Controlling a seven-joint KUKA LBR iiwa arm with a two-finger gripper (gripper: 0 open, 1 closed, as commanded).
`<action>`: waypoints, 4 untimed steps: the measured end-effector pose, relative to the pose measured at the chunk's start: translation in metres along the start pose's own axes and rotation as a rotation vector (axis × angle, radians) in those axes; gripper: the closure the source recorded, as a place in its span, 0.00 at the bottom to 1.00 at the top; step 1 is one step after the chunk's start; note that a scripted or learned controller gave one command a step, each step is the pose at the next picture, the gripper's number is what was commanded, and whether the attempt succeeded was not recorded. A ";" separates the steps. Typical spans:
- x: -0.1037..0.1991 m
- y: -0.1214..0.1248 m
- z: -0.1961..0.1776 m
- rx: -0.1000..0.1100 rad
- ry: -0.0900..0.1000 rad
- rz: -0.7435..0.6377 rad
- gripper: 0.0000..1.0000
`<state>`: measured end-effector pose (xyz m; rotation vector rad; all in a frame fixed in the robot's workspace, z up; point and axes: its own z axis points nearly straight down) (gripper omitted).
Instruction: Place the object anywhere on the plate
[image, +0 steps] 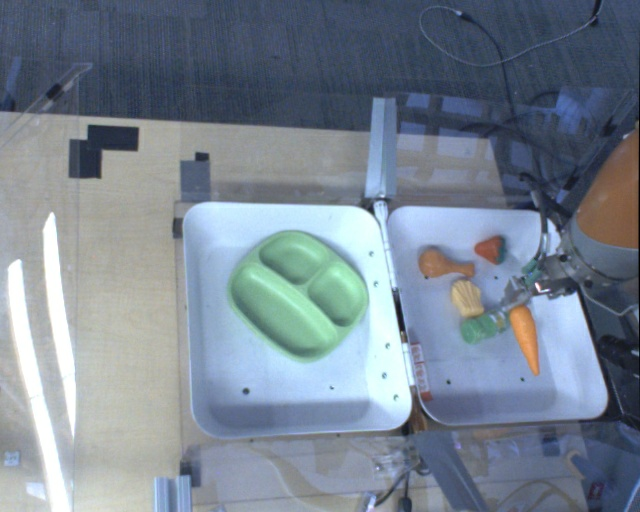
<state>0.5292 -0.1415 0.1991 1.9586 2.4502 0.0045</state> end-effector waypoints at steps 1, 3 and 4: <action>0.106 0.065 0.015 0.004 0.002 0.015 1.00; 0.208 0.139 0.016 0.004 0.001 0.105 1.00; 0.208 0.139 0.016 0.004 0.000 0.104 0.00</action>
